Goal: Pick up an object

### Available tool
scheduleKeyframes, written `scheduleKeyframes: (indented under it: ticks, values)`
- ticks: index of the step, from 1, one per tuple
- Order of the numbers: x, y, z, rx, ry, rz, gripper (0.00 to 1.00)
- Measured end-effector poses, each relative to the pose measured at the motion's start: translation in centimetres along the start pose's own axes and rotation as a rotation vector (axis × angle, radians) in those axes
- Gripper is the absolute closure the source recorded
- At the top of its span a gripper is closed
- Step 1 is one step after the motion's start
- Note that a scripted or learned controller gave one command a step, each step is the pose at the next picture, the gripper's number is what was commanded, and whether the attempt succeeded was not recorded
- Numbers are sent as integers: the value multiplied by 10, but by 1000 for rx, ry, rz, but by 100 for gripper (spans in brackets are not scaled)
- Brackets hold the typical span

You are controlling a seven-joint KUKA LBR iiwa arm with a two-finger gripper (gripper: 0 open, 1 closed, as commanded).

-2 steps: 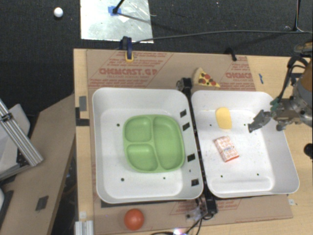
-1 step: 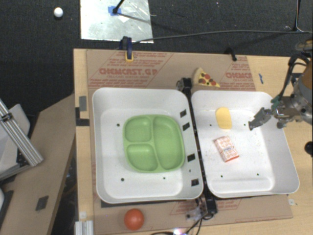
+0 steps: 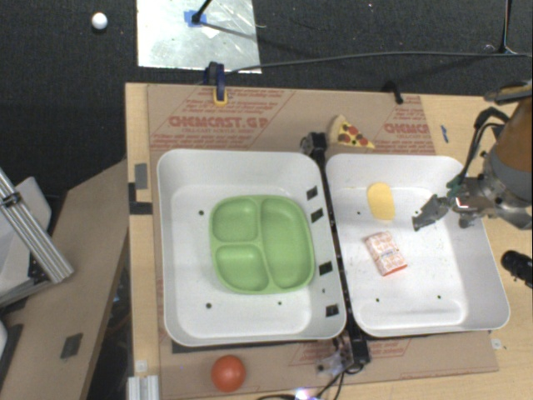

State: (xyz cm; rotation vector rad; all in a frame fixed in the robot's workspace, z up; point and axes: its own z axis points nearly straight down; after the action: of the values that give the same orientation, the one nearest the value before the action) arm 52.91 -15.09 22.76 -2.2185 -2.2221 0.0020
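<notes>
Objects in right bin (image 3: 483, 307): one yellow piece (image 3: 381, 200), one packet (image 3: 386, 252).

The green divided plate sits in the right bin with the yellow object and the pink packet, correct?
Not quite. The camera view shows the green divided plate alone in the left bin; the yellow object and pink packet lie in the right bin.

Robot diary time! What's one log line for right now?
tool: over right bin, nothing held | yellow piece: left of tool | pink packet: below it | green plate: left bin
</notes>
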Motion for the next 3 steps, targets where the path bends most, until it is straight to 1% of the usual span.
scheduleKeyframes:
  ticks: [1, 2, 3]
  values:
    - [-8, 2, 46, 0, 0, 1, 0]
    - [-15, -2, 106, 2, 1, 1, 0]
    - [-15, 0, 92, -5, -1, 0, 100]
